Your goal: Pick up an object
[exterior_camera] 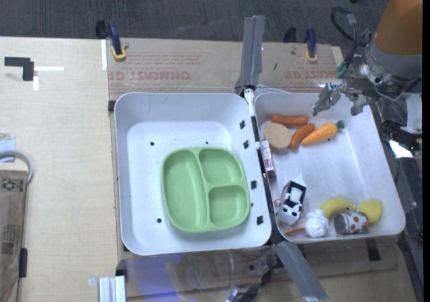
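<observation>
My gripper [327, 99] hangs over the far edge of the right bin [336, 167], open, with nothing between its fingers. Just below it in the bin lie an orange carrot [321, 134], two reddish sausage-like pieces [289, 120] and a round tan biscuit [277, 136]. Along the bin's near side are a black-and-white cow toy [290, 203], a white crumpled lump [316, 225], a yellow banana [334, 206], a small can [349, 222] and a lemon [371, 210]. A red pen [266, 157] rests against the bin's left wall.
The left bin [134, 159] holds a green divided plate [205, 188]. A grey divider post [252, 52] rises between the bins at the back. Blue-and-yellow clamps [115, 44] grip the cardboard behind them. The arm's orange band [402, 15] is at the upper right.
</observation>
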Controlling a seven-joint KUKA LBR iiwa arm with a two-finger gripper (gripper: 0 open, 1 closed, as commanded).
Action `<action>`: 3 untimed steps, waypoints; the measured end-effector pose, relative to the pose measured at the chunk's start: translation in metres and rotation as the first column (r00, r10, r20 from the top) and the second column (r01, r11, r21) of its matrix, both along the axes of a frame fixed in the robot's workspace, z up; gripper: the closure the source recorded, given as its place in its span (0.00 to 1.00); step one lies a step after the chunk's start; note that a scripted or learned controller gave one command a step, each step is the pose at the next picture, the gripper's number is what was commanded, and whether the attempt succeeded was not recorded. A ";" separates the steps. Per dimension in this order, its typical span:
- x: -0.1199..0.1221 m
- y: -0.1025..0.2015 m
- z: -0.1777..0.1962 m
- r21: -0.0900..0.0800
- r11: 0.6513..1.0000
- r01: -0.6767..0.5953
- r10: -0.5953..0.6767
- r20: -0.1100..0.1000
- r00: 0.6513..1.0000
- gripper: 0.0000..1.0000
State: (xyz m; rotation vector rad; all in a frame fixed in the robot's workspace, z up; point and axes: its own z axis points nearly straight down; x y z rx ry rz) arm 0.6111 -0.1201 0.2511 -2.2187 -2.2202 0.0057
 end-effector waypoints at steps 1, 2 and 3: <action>0.030 0.003 -0.122 0.000 0.999 -0.046 0.046 0.000 0.999 0.00; 0.033 0.009 -0.160 0.001 1.000 -0.015 0.015 0.002 1.000 0.00; 0.048 -0.017 -0.159 -0.001 0.985 -0.170 0.170 0.005 0.985 0.00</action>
